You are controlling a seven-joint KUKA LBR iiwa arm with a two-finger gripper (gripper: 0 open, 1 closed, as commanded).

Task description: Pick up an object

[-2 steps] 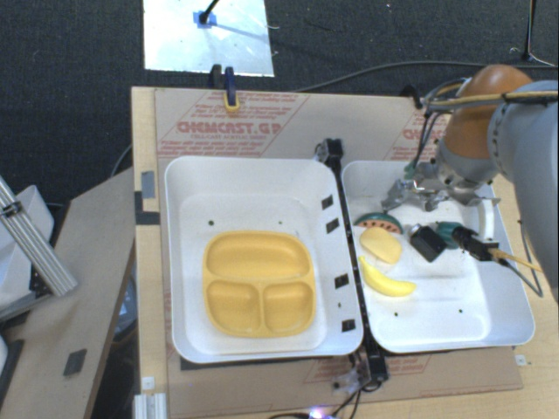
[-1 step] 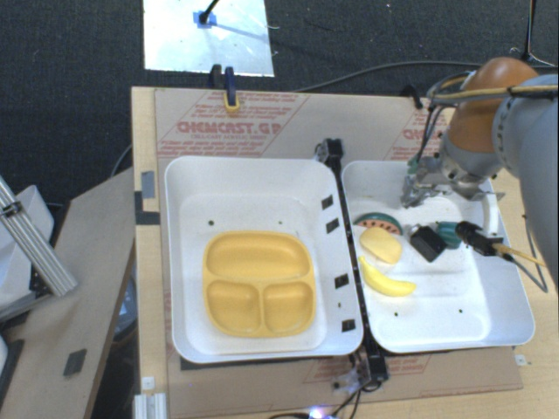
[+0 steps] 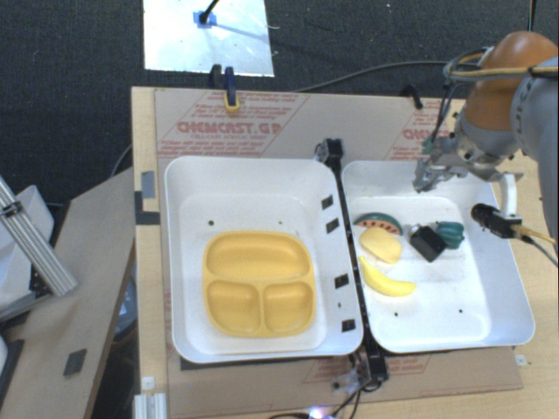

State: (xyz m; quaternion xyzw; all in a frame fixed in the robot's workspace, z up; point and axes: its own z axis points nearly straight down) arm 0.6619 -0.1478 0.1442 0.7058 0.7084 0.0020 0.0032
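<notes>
Bins side by side on a plywood-topped table (image 3: 262, 116): the left bin (image 3: 188, 190) carries a yellow divided tray (image 3: 258, 282) with one long compartment at the far side and two smaller ones at the near side. The right bin (image 3: 489, 321) holds a small cluster toward its left half. A yellow banana (image 3: 385, 281) lies nearest the camera, and just beyond it sits a pale yellow rounded piece (image 3: 382, 245), touching or nearly touching a watermelon-slice toy (image 3: 377, 223) with a green rim. Just to the right of these lies a black block (image 3: 427, 243) with a teal object (image 3: 450, 231) against its far right side.

The grey arm with its orange band (image 3: 515, 55) enters from the right, and the jaws (image 3: 428, 178) hang over the far edge of the right bin, well apart from the cluster of objects. The tips are small and blurred, so whether the jaws are open or closed cannot be told; nothing is seen between them. A black cylindrical part (image 3: 491, 220) juts over the bin's right rim. Beyond the table, a pale sheet (image 3: 236, 37) lies on dark carpet.
</notes>
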